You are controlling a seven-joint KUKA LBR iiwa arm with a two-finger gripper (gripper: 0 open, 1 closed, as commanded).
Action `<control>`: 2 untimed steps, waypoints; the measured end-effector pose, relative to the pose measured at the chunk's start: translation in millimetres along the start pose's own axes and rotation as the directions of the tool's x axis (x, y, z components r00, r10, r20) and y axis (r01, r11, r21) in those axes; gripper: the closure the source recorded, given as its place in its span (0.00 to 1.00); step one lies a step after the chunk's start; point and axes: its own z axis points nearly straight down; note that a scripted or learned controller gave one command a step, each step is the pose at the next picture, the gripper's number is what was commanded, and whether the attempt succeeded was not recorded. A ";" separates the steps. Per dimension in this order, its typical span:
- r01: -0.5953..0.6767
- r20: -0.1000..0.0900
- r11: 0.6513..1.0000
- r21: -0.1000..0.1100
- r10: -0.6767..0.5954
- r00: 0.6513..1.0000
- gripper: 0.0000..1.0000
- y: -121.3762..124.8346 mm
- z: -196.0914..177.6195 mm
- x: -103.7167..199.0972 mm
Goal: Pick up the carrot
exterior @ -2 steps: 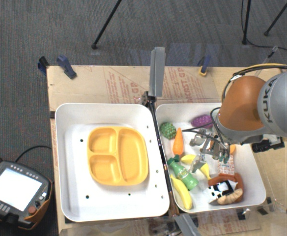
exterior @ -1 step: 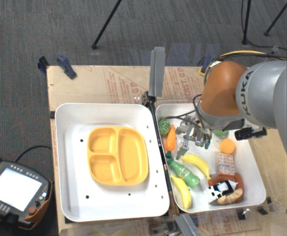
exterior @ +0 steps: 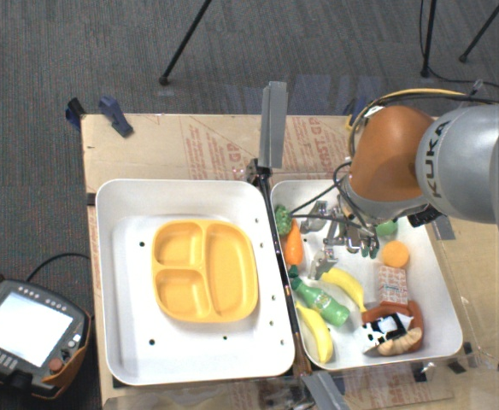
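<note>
Carrot (exterior: 294,246): orange, in the right bin (exterior: 442,284), close to that bin's left wall, about midway along it. Its long axis runs roughly front to back of the bin, nearly parallel to the left wall; a green top shows at the far end, by green items (exterior: 281,219) at the wall. Which end is the tip cannot be told for sure.
Gripper (exterior: 326,261): hangs over the right bin just right of the carrot, not touching it as far as can be seen. Metal fingers point down; whether the jaws are spread or pressed together cannot be told. Nothing shows between them.
Arm (exterior: 437,165): grey with an orange band, reaches in from the right; the letters "KUKA" read along the grey casing.
Bottle (exterior: 322,301): green, lying just in front of the carrot, slanting toward the bin's front right.
Bananas: one (exterior: 345,284) right of the bottle, under the gripper; one (exterior: 318,336) by the front left corner.
Orange ball (exterior: 395,254): toward the right wall.
Carton (exterior: 393,286): reddish, print too small to read, just in front of the ball.
Black-and-white item (exterior: 384,329): at the front right corner, beside a bread-like piece (exterior: 401,342).
Left bin (exterior: 117,314): holds a yellow tray (exterior: 205,270) with three compartments, near its centre.
Bench (exterior: 181,143): brown board; reversed red print at the far edge, not legible.
Pendant (exterior: 27,331): on the floor, off the bench's front left corner.
</note>
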 end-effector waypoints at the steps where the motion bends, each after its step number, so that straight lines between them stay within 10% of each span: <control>1: -0.460 -0.005 0.888 0.003 0.460 0.888 0.00 -13.1 1.3 18.4; 2: -0.877 -0.004 0.480 0.008 0.878 0.480 0.00 -8.2 1.9 44.7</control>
